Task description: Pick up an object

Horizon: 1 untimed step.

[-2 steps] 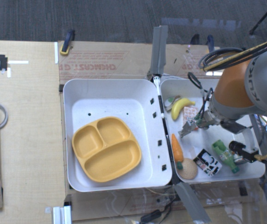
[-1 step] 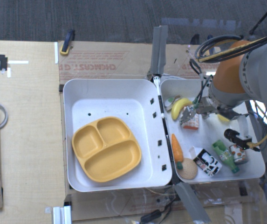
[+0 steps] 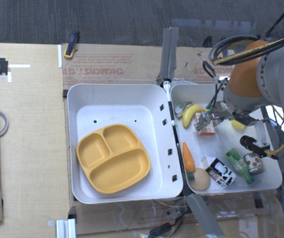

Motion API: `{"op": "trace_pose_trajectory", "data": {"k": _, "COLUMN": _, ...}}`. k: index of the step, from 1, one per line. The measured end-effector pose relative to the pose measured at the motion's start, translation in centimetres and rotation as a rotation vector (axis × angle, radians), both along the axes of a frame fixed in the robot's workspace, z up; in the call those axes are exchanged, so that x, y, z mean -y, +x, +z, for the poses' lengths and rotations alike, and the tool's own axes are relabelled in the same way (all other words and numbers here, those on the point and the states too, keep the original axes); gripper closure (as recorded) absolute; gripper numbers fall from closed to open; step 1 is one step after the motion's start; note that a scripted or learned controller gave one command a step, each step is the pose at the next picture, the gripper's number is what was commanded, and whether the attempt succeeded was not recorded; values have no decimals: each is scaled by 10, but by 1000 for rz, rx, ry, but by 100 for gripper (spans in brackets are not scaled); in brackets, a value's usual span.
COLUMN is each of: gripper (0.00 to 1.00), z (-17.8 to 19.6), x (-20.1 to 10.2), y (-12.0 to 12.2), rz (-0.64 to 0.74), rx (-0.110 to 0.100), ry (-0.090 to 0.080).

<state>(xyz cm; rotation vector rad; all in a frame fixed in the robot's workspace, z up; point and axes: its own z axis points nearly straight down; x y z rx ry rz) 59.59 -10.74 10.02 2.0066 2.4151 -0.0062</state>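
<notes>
The right bin [image 3: 268, 182] holds several small things. A yellow banana [image 3: 190, 113] lies at its back left, with an orange carrot [image 3: 188, 157] and a round tan bun [image 3: 199, 179] along the left wall. A small red and white carton [image 3: 207, 127] sits just right of the banana. My gripper [image 3: 204, 118] hangs directly over that carton, low in the bin and touching or nearly touching its top. A black and white carton [image 3: 220, 172], a green bottle [image 3: 240, 166] and a small printed can [image 3: 254, 163] lie toward the front right.
The left bin [image 3: 82, 100] holds a yellow divided plate [image 3: 113, 157]. A small yellow piece [image 3: 238, 125] lies partly hidden under the arm. The raised divider [image 3: 170, 118] between the bins stands just left of the banana.
</notes>
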Motion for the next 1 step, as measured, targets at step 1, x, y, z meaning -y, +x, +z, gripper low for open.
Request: {"op": "trace_pose_trajectory", "data": {"k": 1, "gripper": 100, "z": 91, "x": -23, "y": -6, "rz": 18, "rx": 1, "ry": 2}}
